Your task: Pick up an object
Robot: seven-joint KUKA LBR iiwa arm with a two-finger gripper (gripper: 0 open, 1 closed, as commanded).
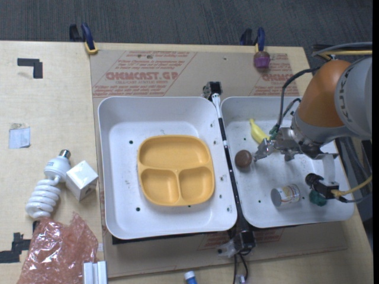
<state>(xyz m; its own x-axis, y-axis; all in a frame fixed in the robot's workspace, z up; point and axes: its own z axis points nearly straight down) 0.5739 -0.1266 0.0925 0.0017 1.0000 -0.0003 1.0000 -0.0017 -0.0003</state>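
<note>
Low inside the right bin (260, 209): the end effector (262, 151), carried by the grey arm (355, 99) with its orange band (323, 96), coming in from the right and aimed left. Cannot tell whether apart, together or clamped on anything (the tip reads too small and dark). Just left of that tip, on the white bin floor: a brown ball (243, 159), very close, contact unclear. Just beyond the tip, nearer the bin's far wall: a yellow piece (257, 130), curved, lying at a slant. Toward the near side of the same bin, well apart from the ball: a small silver can (285, 194), seemingly on its side.

Alongside, rim against rim: the left bin (118, 158). Holds a yellow plate (176, 170) with three compartments, set flat near the middle.

Under both bins: a brown printed sheet (148, 70), pinned at the far edge of the bench (35, 117) by two blue clamps (89, 38). Just below the right-hand clamp: a small purple thing (262, 59), kind not clear.

On the bench left of the bins: a white spiral light bulb (46, 191) lying down, a white cube (82, 180) just beside it, and crumpled pink plastic (59, 247) near the front corner.
</note>
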